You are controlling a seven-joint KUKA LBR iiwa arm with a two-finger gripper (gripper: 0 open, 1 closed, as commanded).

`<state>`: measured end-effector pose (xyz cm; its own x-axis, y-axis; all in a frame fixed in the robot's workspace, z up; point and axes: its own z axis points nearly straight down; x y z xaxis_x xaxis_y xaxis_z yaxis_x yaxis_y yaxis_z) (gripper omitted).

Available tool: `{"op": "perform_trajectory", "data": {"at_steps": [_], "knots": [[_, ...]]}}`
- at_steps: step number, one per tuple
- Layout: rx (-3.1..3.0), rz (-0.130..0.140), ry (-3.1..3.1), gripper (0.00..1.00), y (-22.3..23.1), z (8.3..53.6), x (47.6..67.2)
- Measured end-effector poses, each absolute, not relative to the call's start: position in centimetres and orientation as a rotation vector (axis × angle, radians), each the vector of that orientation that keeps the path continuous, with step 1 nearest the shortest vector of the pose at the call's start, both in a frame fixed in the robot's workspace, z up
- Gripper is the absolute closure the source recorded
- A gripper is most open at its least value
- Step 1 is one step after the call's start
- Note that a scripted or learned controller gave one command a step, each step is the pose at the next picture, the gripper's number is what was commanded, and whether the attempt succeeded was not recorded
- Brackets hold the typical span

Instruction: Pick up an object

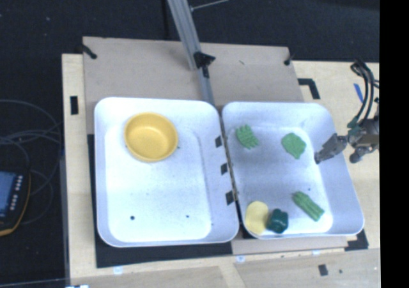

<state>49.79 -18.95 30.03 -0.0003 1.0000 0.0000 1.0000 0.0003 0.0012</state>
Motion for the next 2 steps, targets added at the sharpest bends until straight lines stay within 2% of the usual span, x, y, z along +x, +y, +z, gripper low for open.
{"op": "perform_trajectory", "data": {"at_steps": [2], "knots": [[2.224,-0.004,2.223,0.00,-19.1,20.9,51.1]]}}
